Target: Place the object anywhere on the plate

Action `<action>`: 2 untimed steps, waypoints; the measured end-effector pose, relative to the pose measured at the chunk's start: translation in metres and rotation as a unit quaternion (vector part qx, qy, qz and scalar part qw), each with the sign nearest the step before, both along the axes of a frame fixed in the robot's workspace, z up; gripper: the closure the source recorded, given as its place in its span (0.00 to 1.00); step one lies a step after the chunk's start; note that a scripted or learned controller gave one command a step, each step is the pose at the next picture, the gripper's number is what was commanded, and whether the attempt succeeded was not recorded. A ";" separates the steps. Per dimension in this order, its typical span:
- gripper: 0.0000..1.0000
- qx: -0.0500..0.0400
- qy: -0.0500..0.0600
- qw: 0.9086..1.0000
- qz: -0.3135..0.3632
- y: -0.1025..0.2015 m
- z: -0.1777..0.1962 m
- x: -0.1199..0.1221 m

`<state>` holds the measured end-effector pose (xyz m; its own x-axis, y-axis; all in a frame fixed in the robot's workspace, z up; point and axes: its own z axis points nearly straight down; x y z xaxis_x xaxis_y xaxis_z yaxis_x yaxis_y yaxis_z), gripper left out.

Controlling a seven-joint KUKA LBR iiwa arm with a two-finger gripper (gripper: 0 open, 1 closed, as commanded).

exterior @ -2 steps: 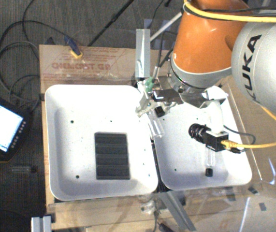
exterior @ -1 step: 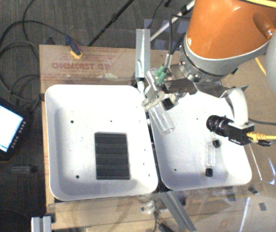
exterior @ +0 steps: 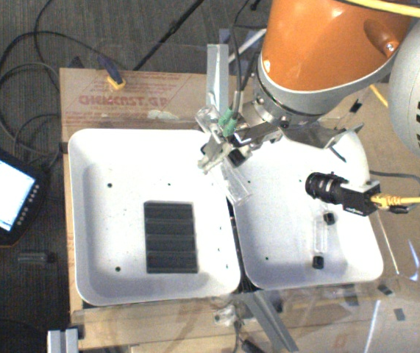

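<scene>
Camera view from above takes in two shallow white plastic bins side by side on the tabletop: the left bin and the right bin. One dark grey ribbed rectangular plate lies flat in the left bin, a little right of its middle. One small clear tube-like object with dark ends lies in the right bin, near its right wall, well apart from the plate. The grey arm with its orange band reaches in from the upper right, and its pincer hangs over the seam between the two bins, near their far edge. I cannot tell whether it is apart or together; nothing shows between its tips. A small green part sits just above it. One black camera with a yellow cable juts over the right bin. One handheld control pad with a lit screen rests on the floor left of the bins, and a brown cardboard sheet lies behind them.
</scene>
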<state>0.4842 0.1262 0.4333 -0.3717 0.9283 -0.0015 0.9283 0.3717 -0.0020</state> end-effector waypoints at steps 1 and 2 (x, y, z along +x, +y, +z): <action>1.00 0.000 0.000 0.999 0.048 -0.007 0.000 0.000; 1.00 0.001 0.000 0.990 0.142 0.065 0.000 0.000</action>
<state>0.4840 0.1916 0.4333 -0.6170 0.7869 -0.0005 0.7869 0.6170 -0.0013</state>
